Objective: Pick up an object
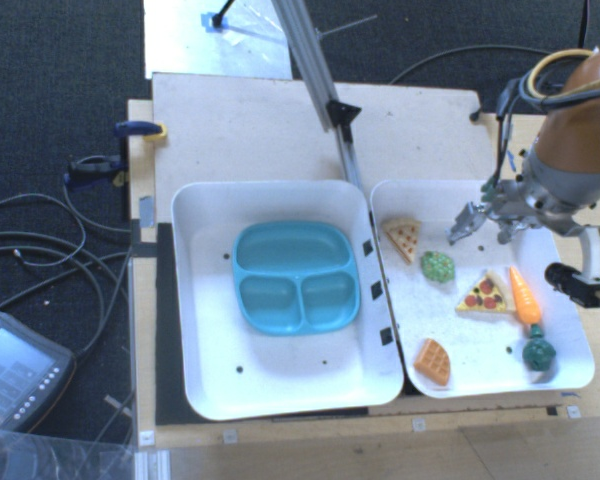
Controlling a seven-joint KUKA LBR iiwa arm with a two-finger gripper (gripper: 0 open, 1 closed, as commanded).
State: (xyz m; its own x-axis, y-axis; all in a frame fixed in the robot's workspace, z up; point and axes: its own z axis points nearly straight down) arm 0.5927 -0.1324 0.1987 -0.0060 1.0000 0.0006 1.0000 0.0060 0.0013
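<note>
The tool (469,223) hangs over the right bin (580,368), near its far edge; I cannot tell its state. Nearest is the green toy (438,266): centre above it, descend straight, then close

No readable text, labels, brands or nos. anywhere; the handheld screen unit (18,368) on the floor shows a display (too blurred to read).
</note>
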